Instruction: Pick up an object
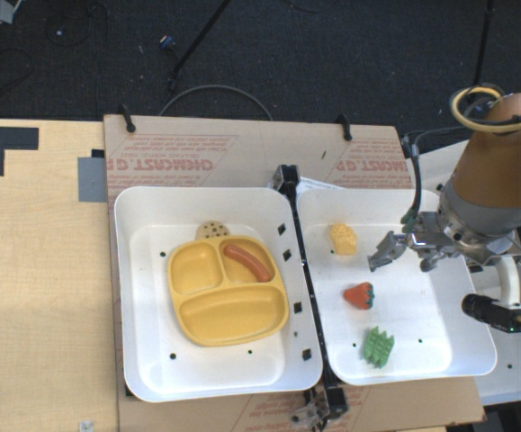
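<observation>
Beside the jaws (410,252), corn (342,238) (apart), strawberry (359,296) below

Glossy yellow plastic tray (229,318), smooth white plastic bins (143,331), matt cardboard (179,156) underneath.

My gripper (410,248) hangs over the right bin (462,354), above a yellow piece (342,238), a red strawberry (359,295) and a green piece (378,346) lying apart on its floor. In the left bin (143,367) a yellow divided tray (229,318) holds a sausage (248,260), with a cookie (211,230) just beyond its far rim.
</observation>
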Controlling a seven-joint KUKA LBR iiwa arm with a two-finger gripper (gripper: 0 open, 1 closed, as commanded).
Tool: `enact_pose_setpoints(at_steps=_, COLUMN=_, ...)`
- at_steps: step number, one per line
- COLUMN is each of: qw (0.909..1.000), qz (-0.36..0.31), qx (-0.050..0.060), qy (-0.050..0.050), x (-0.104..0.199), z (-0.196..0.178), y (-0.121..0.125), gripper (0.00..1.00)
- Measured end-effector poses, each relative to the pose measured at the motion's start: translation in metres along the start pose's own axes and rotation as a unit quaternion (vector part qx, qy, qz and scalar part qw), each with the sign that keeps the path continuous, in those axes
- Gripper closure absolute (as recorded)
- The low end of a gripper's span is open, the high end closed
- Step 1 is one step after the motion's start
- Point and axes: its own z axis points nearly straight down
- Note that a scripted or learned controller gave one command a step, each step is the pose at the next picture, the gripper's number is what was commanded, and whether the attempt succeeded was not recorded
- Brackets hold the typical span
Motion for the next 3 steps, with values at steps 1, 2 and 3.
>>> enact_pose_setpoints(at_steps=1, qw=1.0000, qz=-0.001, qx=-0.007, qy=-0.001, x=0.000, z=-0.007, y=0.003, gripper=0.00)
enact_pose_setpoints(at_steps=2, qw=1.0000, qz=-0.001, qx=-0.003, qy=0.000, x=0.002, z=0.042, y=-0.006, gripper=0.00)
enact_pose_setpoints(at_steps=3, qw=1.0000, qz=0.000, qx=-0.002, qy=0.000, x=-0.004, z=0.104, y=-0.010, gripper=0.00)
